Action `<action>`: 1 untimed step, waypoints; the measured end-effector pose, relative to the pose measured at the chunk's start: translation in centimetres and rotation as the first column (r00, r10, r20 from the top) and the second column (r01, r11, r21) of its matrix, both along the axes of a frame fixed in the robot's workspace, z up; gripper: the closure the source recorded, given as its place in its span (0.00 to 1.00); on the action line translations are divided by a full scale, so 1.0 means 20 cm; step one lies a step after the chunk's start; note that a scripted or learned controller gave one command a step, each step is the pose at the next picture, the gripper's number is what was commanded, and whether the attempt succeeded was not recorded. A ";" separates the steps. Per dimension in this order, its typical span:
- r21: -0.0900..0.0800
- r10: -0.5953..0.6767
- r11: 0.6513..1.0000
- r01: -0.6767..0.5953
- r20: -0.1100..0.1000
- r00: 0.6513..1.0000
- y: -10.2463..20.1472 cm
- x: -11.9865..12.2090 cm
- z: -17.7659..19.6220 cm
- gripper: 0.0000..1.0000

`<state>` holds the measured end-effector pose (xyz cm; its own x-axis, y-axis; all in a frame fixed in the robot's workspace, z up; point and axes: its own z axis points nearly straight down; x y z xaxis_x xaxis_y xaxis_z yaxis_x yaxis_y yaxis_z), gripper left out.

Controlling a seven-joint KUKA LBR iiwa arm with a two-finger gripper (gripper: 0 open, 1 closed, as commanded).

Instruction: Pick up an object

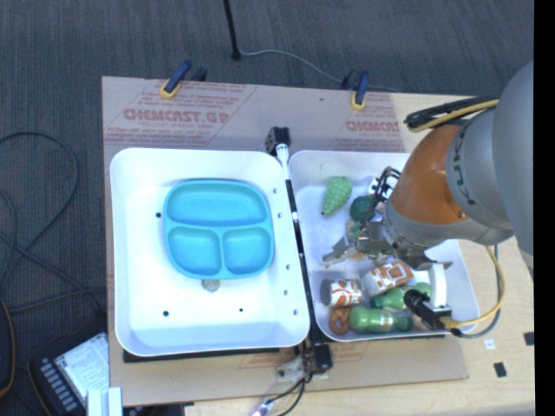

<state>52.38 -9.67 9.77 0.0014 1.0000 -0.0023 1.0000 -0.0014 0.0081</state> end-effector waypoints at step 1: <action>0.000 -0.001 1.000 0.001 -0.001 1.000 0.00 0.00 0.05 1.00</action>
